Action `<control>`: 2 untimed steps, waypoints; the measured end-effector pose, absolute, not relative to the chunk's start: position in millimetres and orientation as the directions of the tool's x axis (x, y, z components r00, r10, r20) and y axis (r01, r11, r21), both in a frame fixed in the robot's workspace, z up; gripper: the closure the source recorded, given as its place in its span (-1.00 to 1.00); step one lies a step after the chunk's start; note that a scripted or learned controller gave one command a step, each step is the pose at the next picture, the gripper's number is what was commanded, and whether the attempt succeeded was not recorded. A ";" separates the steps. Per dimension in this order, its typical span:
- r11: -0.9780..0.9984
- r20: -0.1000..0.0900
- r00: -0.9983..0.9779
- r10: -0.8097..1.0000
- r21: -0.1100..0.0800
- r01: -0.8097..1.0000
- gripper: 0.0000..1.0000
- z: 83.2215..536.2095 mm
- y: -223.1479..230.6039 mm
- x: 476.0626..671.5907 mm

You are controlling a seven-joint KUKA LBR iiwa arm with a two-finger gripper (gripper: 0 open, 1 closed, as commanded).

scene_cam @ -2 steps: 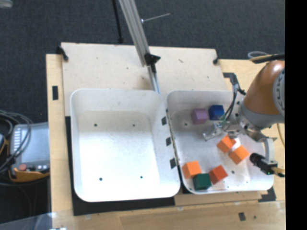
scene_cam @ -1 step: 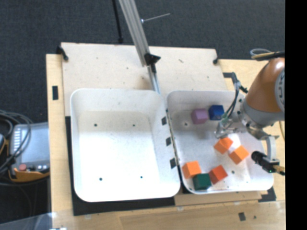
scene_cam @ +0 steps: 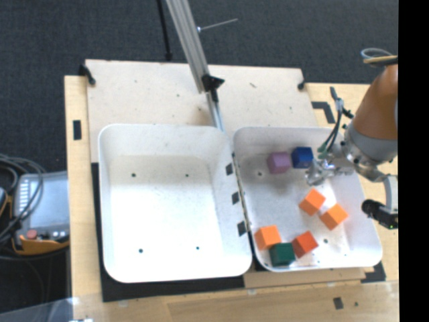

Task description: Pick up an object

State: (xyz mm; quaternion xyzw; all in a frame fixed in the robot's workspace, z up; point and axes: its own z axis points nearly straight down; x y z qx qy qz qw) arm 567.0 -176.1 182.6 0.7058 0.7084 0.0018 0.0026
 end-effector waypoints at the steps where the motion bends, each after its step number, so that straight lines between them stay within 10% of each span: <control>1: 0.006 -0.001 -0.006 1.000 0.005 1.000 1.00 213.2 -177.1 568.4; 2: 0.006 0.000 -0.006 1.000 0.000 1.000 1.00 207.1 -124.4 568.8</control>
